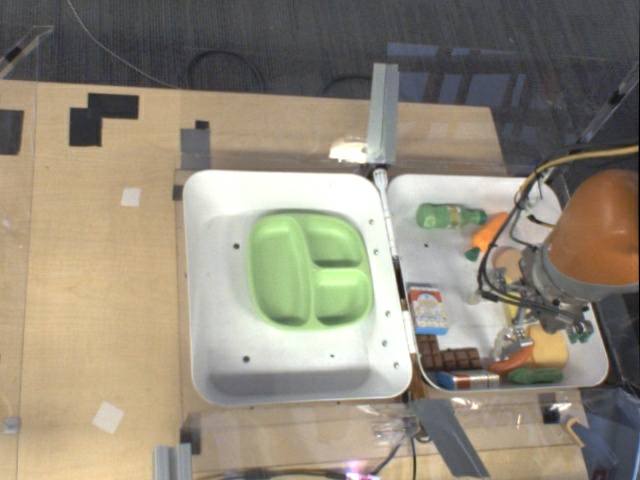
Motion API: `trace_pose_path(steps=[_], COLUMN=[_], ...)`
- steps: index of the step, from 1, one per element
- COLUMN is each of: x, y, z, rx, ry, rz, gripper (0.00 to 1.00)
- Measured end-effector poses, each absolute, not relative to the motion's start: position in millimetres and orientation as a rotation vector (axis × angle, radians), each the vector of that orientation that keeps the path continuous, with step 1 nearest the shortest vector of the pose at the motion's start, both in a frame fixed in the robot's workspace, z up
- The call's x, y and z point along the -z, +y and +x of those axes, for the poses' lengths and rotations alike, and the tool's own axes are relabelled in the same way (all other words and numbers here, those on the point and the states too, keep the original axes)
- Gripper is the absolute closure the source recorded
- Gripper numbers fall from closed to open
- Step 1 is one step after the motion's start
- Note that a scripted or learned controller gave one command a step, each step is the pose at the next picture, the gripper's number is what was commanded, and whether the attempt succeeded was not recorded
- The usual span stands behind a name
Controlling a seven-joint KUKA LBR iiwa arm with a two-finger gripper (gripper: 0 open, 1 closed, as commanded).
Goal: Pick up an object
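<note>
Objects for picking lie scattered in the right-hand white bin [600, 373], and the gripper [515, 343] hangs low among them at that bin's near right part. Whether it is wide or narrow I cannot tell, since the orange band [598, 230] and the grey wrist hide most of it from above. Nothing can be seen clamped in it. Just beside the gripper, toward the bin's right wall, sits a yellow block [549, 349]. Right below it, against the near wall, lie a red piece [503, 364] and a green piece [540, 375], touching one another. To the gripper's left, near the bin's corner, rests a brown chocolate bar [450, 356], with a dark marker-like stick [468, 379] beneath it. Further left and a little up lies a small carton [428, 309] with a red top and blue and white print; its writing is too small to read. Well above the gripper, by the far wall, a green bottle [448, 216] lies on its side, its label unreadable, and an orange carrot-like piece [489, 234] slants next to it. Far to the gripper's left, the other white bin [215, 368] holds a light green divided tray [308, 270] with three compartments.
</note>
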State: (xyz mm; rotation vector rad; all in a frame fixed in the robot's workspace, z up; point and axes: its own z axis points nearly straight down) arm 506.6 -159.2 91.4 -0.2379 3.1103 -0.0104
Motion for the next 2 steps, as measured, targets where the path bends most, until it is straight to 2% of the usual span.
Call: trace_pose_path(steps=[1, 2], x=[-89, -91], y=[-182, -162], z=[588.1, 542.2], rx=[0.006, 0.008], ry=[3.116, 3.101], rz=[-0.251, -0.383], gripper=[0.00, 0.00])
